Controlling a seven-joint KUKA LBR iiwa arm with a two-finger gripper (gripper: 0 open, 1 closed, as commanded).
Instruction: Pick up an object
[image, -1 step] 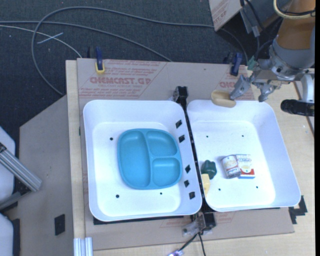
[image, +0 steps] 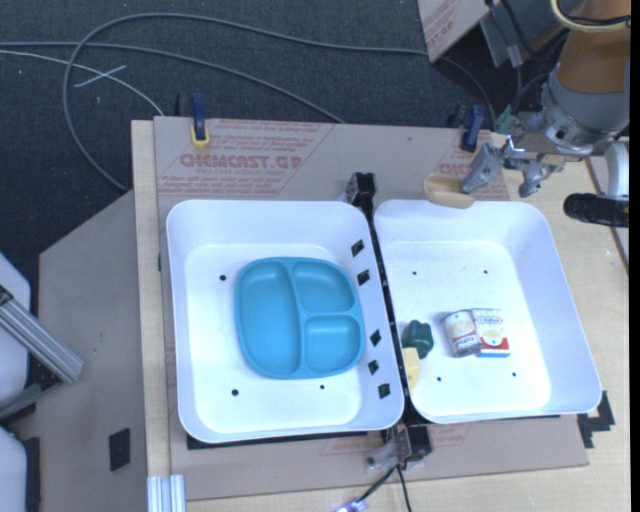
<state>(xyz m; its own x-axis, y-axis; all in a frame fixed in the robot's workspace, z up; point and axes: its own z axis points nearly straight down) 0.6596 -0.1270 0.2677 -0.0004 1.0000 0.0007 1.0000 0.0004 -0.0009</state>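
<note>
A: What sits in the left bin (image: 190, 300)?

B: A blue divided plate (image: 298, 317), smooth plastic with rounded corners and three compartments, lying flat near the middle of the glossy white tray.

A: And the right bin (image: 560, 300)?

B: A small cylindrical can (image: 460, 332) on its side, touching a little flat box (image: 491, 334) printed in red and white. Near them, against the bin's left wall, lies a green and yellow piece (image: 415, 345), too small to tell its shape well.

A: Where is the gripper (image: 508, 172)?

B: Up beyond the far edge of the right bin, above the cardboard sheet (image: 270, 155), well apart from the can and box. Its metal fingers (image: 481, 170) are spread apart with nothing between them. A pale tan, rounded thing (image: 447, 190) lies just beside the left finger, at the bin's far rim.

A: The arm?

B: A grey wrist under a tan-orange band (image: 592, 55).
</note>
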